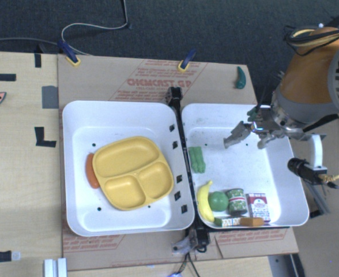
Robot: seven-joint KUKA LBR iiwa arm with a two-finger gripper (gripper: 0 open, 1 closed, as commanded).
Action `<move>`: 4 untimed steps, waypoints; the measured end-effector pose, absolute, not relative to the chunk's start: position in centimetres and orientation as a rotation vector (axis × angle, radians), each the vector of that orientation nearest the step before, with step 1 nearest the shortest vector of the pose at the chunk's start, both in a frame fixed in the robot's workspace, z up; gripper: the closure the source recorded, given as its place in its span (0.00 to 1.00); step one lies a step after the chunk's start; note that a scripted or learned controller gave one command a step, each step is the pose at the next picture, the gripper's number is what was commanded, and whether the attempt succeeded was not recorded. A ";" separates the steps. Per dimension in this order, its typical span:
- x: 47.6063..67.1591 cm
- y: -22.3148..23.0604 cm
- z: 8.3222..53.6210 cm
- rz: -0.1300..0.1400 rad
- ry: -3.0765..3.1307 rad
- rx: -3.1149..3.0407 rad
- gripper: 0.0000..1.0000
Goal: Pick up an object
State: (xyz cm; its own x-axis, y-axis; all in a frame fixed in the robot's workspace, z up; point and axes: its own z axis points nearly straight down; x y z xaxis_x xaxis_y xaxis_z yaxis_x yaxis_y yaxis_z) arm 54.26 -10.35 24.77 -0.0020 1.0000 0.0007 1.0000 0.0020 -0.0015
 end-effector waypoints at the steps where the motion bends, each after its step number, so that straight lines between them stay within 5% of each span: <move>1: 51.9 -16.4 13.4 0.003 -2.219 -2.220 0.00; 2: 48.4 -18.0 9.6 0.000 -2.220 -2.221 0.00; 3: 48.4 -18.0 10.5 -0.001 -2.220 -2.220 1.00; 4: 48.4 -18.0 10.5 -0.001 -2.220 -2.220 0.00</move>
State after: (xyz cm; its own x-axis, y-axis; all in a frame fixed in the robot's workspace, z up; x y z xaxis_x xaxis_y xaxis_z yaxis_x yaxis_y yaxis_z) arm 48.40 -17.99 10.55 0.0003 1.0000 0.0018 1.0000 -0.0003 -0.0008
